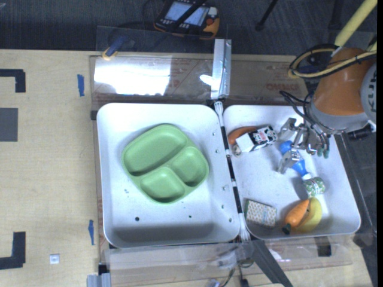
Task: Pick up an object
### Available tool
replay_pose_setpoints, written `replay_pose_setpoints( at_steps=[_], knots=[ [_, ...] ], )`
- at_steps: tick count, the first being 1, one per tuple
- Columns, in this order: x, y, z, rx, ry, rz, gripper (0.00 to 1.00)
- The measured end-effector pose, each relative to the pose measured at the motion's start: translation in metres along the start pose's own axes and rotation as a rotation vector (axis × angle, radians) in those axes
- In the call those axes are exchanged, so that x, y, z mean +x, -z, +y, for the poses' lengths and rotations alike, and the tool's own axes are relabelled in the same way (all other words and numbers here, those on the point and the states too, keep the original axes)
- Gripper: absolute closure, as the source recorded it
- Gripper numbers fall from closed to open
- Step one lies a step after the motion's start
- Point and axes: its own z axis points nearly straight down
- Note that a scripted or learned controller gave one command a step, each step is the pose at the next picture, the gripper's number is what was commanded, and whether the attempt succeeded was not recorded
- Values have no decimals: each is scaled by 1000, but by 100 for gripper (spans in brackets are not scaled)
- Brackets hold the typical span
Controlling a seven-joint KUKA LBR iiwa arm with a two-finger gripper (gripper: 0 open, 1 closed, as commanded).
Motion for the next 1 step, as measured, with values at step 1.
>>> replay_pose_setpoints(
  at_steps=[1],
  knots=[
    [-46, 1, -25, -2, 46, 11, 0]
  ],
)
